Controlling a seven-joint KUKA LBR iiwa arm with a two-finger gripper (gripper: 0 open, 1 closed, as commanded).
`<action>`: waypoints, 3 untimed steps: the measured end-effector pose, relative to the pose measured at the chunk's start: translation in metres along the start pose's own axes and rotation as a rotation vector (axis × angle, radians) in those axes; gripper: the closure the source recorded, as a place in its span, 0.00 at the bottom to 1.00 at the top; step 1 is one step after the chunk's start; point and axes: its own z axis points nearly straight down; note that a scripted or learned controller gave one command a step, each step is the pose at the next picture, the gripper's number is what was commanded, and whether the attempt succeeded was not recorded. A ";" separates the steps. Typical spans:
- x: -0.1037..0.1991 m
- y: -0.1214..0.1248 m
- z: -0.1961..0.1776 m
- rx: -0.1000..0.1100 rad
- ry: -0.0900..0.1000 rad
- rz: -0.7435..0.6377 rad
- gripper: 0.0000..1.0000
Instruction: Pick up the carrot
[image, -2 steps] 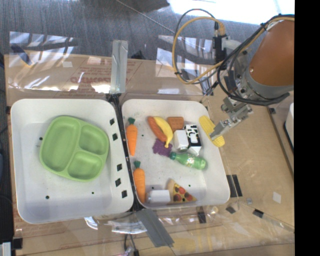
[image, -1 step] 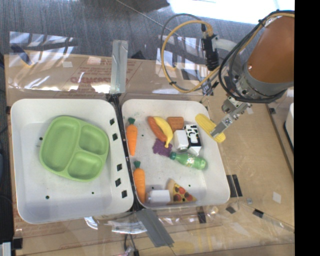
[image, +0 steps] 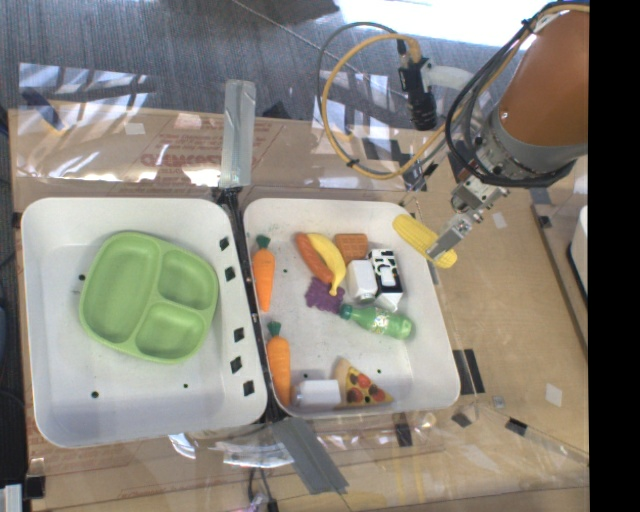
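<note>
Two orange carrots with green tops lay in the right bin (image: 425, 345), both along its left wall. The upper carrot (image: 263, 277) lay lengthwise near the wall's far half, green top pointing away from the camera. The lower carrot (image: 279, 366) lay just beside the wall's near half, its green top also at the far end, tip toward the bin's front corner.

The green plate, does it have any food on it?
No. The green plate sits bare in the left bin, while the carrots and other toy food lie in the right bin.
</note>
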 end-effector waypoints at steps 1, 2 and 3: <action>-0.003 0.001 -0.013 0.005 0.005 -0.444 1.00; 0.038 -0.036 0.008 0.005 0.003 -0.664 1.00; -0.049 0.025 0.042 0.001 -0.006 -0.547 1.00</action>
